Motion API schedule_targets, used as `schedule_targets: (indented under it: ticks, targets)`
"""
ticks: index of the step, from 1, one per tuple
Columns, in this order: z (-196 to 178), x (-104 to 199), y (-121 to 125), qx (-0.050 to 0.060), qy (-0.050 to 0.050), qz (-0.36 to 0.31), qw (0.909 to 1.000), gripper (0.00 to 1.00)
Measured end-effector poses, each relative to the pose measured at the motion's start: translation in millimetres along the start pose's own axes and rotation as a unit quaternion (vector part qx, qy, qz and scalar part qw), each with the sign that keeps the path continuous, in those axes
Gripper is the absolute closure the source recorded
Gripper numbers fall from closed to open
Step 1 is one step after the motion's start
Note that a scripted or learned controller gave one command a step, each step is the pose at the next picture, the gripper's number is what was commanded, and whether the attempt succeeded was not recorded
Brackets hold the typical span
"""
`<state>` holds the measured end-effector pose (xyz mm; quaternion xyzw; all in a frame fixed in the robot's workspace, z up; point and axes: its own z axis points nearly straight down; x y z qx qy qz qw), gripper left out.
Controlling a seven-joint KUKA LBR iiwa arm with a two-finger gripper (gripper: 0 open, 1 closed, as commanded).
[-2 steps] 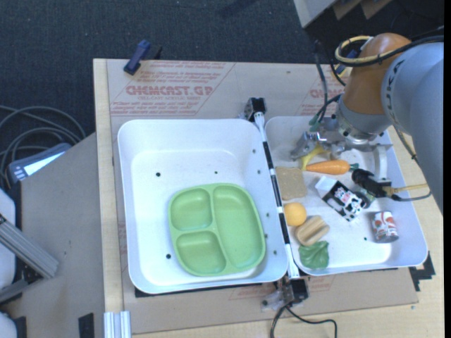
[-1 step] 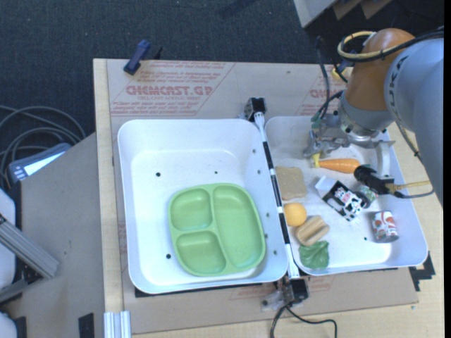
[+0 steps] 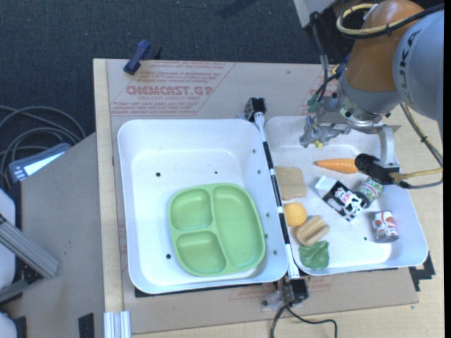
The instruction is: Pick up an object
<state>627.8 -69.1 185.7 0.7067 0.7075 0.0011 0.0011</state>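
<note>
Lying nearest in the right bin [image 3: 405, 255] are a green leaf [image 3: 314, 255], a bun [image 3: 312, 229] and an orange ball [image 3: 295, 213]. A small can [image 3: 384, 226] sits toward the right wall. Farther back come a black-and-white carton [image 3: 343, 198], a tan slice [image 3: 290, 182] and a carrot [image 3: 336, 165]. The left bin [image 3: 141, 189] holds a green tray [image 3: 215, 228]. Farthest, the gripper [image 3: 320, 134] hangs over the right bin's back corner, gripping nothing; how wide its fingers stand I cannot tell.

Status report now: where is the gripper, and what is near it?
Gripper above right bin's far left corner, nothing seen held. Carrot nearest, just below. Bread slice beside it.
</note>
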Motion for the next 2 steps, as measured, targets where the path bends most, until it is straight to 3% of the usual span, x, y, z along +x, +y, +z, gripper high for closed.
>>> schedule_targets:
  ticks: [1, 2]
  targets:
    - [-59, -11, -34, 0.0, -0.001, 0.001, 1.0, 1.0]
    - [-55, 41, -49, 0.003, 0.001, 0.0, 1.0, 1.0]
